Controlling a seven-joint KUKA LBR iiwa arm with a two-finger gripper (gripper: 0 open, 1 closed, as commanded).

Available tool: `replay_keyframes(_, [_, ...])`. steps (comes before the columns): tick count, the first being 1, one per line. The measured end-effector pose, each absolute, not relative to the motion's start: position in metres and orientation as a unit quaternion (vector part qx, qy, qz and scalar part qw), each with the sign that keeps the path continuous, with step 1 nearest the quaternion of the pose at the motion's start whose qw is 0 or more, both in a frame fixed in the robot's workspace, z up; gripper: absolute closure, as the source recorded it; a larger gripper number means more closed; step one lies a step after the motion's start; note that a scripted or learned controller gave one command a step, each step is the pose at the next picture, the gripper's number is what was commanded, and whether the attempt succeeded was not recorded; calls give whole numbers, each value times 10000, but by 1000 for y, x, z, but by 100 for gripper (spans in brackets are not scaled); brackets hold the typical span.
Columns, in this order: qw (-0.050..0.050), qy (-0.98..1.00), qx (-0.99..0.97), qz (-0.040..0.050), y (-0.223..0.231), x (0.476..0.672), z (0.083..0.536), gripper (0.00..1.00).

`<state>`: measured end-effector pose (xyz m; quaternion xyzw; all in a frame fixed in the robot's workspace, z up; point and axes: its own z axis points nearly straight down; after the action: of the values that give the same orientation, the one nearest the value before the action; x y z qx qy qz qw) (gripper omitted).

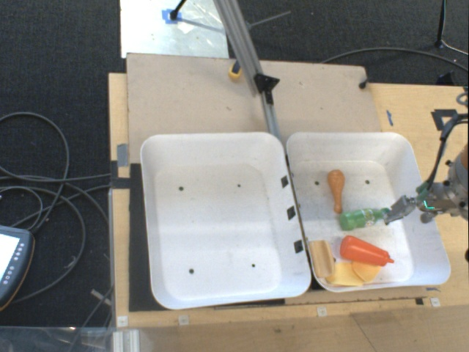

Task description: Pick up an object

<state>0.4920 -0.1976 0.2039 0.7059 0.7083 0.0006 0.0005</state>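
Kid: Yellow slice (350, 273) and the orange cone (364, 250) sit at the near edge of the right bin (396, 147). Where's the arm?

Friend: It comes in low from three o'clock. Its claw (399, 210) touches the green bottle (363, 218), which lies mid-bin.

Kid: Is it holding it?

Friend: Can't tell; the tips are too small to see. A brown peg (336, 188) lies at the bottle's eleven o'clock.

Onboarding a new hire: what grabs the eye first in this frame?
The bright orange carrot-shaped toy near the right bin's front edge, with a green bottle just behind it. The gripper reaches in from the right, right at the bottle's end. The left bin looks bare.
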Motion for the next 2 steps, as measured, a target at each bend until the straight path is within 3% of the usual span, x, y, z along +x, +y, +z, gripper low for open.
replay_keyframes(2, [-16, 7074, 7069, -4, -199, 491, 120, 0])
